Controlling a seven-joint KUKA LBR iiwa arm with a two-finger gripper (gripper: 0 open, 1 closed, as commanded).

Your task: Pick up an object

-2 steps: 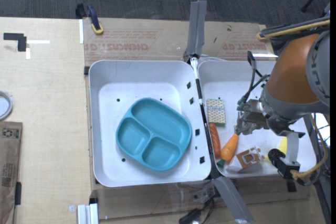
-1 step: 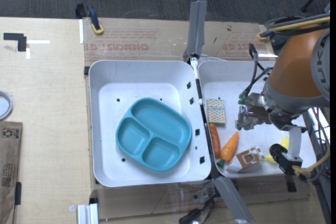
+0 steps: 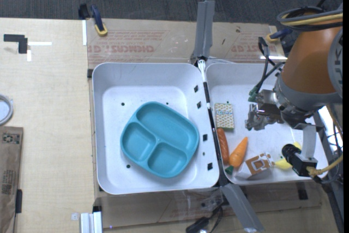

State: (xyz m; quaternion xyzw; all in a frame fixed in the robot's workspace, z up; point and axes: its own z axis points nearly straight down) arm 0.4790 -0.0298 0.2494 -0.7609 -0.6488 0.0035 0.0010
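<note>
One arm's gripper (image 3: pixel 256 117), its state impossible to tell, hangs mid right bin (image 3: pixel 240 71), seemingly approaching; descent toward the carrot (image 3: pixel 238 152) comes next.

A divided plate (image 3: pixel 158 139) lies in the left bin (image 3: pixel 103 117); a carrot (image 3: pixel 238 152) lies in the right bin (image 3: pixel 240 71).

One fixed camera looks down on my desk (image 3: pixel 43 90) at a slant from above, moderately near, covering both bins (image 3: pixel 103 117); my arm (image 3: pixel 311 63) enters at the right edge.
</note>
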